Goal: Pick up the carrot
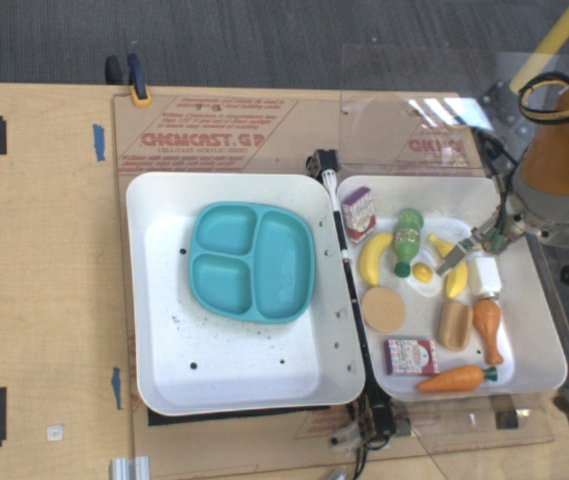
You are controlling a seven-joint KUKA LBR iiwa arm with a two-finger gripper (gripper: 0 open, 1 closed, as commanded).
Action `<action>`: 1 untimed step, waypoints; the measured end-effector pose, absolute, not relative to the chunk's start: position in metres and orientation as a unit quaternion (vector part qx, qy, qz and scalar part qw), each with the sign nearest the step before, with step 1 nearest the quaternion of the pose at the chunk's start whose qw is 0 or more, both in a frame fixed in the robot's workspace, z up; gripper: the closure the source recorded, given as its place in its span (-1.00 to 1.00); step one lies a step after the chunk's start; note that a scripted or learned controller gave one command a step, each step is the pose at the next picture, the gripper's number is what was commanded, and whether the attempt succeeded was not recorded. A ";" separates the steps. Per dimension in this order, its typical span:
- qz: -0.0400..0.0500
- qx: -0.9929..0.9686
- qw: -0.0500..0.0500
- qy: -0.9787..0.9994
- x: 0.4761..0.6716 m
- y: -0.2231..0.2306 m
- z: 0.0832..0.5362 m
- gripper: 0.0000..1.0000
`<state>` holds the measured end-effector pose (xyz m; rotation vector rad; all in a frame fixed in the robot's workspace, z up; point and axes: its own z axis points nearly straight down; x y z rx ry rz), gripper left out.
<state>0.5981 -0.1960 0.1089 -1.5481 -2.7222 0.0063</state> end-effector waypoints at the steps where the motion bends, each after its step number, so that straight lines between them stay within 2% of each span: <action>1: 0.008 -0.483 0.004 -0.876 0.665 -0.132 0.089 -1.00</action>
